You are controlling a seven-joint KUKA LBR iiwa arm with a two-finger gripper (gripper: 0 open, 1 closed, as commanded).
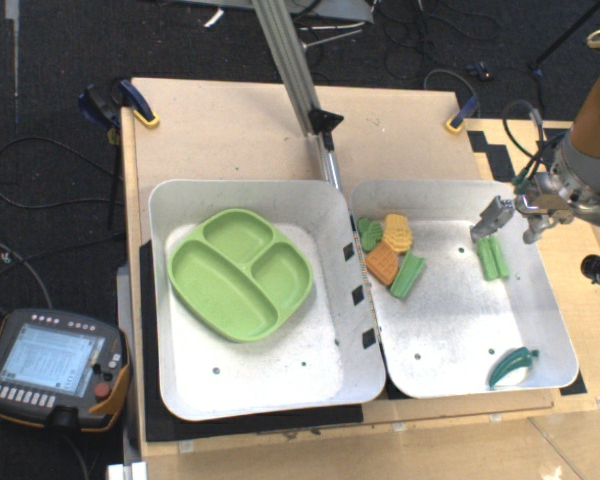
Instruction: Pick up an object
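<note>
My gripper [513,223] hangs over the far right part of the right bin [460,368], its two fingers spread open with nothing between them. Just below the left finger lies a small green stick-shaped piece [493,259] on the bin floor. A cluster sits near the right bin's left wall: a yellow ridged piece [398,233], an orange waffle-like piece [382,264], a green block [407,275] and a small dark green piece [369,235]. A teal and white object [512,366] lies in the near right corner.
The left bin [190,388] holds a green divided plate [241,273]. A grey metal pole [292,53] slants down from the top to the ridge between the bins. A teach pendant [50,366] lies off the bench at lower left.
</note>
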